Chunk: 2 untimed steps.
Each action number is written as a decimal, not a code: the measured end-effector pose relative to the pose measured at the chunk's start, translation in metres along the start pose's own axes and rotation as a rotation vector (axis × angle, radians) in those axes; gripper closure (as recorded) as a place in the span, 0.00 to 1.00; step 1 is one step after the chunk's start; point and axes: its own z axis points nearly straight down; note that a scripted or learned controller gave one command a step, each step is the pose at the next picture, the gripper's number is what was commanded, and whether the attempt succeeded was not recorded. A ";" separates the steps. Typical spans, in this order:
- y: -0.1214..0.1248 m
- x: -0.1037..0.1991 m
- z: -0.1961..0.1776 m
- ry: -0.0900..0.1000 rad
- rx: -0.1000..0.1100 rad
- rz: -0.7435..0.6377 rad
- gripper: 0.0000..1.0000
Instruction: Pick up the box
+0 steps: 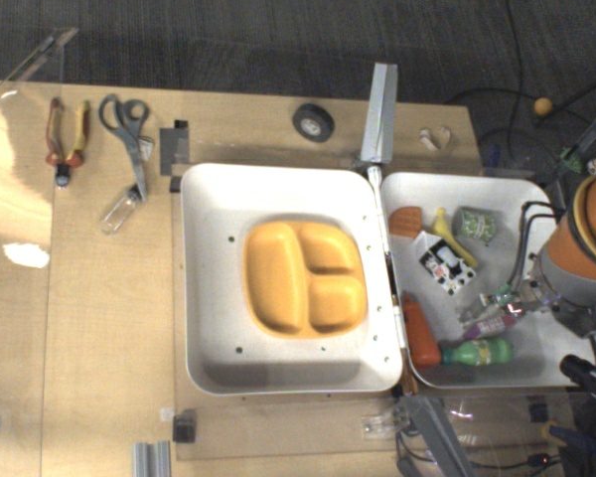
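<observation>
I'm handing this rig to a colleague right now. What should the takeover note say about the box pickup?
Gripper: low in the right bin, near its middle; whether it is open or shut cannot be made out.
Box: white with black print, lying in the right bin left of the gripper, apart from it, between the banana and the red bottle.
Left bin: holds a yellow tray.
Done: nothing lifted.
Left: grasp and raise the box.

A tray [303,276] sits in the left bin [204,266]. The right bin [521,192] holds a box [445,263], a bottle [482,352] and a carrot [419,332]. Scissors [129,137] lie on the table [79,316], far left.
</observation>
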 end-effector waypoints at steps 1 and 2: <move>0.004 -0.002 -0.013 -0.010 -0.012 -0.002 1.00; 0.004 -0.002 -0.013 -0.010 -0.011 -0.002 0.00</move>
